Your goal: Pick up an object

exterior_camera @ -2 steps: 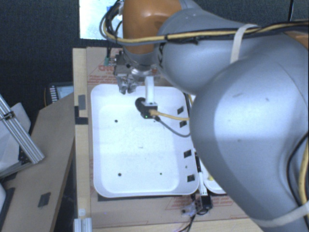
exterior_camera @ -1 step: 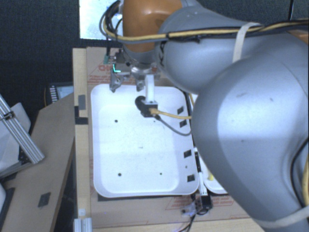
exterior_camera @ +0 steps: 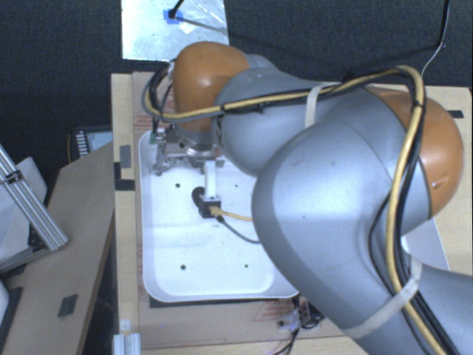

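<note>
- The near right of the view is taken up by the arm [exterior_camera: 347,198], a thick grey link that crosses over the bench [exterior_camera: 126,220] from the right.
- The left bin [exterior_camera: 192,265] is seen below and to the left of that link; its near rim and a bare stretch of white floor with a few small dark holes are in view.
- The right side of this bin, and the space beyond it to the right, are covered by the arm.
- The gripper [exterior_camera: 181,154] is placed low over the far left corner of the left bin, just above the floor.
- Whether the claw is wide, narrow or closed on anything cannot be told, as it is seen only from above and partly masked by the wrist.
- The orange band [exterior_camera: 203,65] sits directly above the gripper, at the bin's far rim.
- Where an object for picking lies cannot be told.
- Farthest back, a silvery sheet [exterior_camera: 174,21] is laid against the dark backdrop.
</note>
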Controlling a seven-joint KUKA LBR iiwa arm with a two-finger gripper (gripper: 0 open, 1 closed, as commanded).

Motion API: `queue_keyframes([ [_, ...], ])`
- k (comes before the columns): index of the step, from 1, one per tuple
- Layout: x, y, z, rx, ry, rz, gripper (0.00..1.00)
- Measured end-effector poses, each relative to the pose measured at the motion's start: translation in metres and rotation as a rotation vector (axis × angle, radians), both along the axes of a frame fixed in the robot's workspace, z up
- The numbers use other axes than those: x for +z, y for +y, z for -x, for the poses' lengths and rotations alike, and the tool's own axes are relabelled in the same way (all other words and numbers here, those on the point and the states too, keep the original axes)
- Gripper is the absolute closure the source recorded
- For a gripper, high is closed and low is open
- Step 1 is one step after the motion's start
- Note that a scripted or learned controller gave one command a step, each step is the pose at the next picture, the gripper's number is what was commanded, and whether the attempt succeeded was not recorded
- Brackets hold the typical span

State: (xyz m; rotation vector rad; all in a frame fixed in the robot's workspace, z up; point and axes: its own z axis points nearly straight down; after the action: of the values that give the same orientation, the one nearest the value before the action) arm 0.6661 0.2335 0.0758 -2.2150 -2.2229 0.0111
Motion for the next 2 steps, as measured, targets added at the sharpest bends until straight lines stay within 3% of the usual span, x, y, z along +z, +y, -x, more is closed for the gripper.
queue_keyframes([
  [1, 0.009, 0.001, -0.002, 0.001, -0.008, -0.003, 0.00],
  [2, 0.198, 0.002, -0.005, 0.001, -0.027, -0.009, 0.00],
])
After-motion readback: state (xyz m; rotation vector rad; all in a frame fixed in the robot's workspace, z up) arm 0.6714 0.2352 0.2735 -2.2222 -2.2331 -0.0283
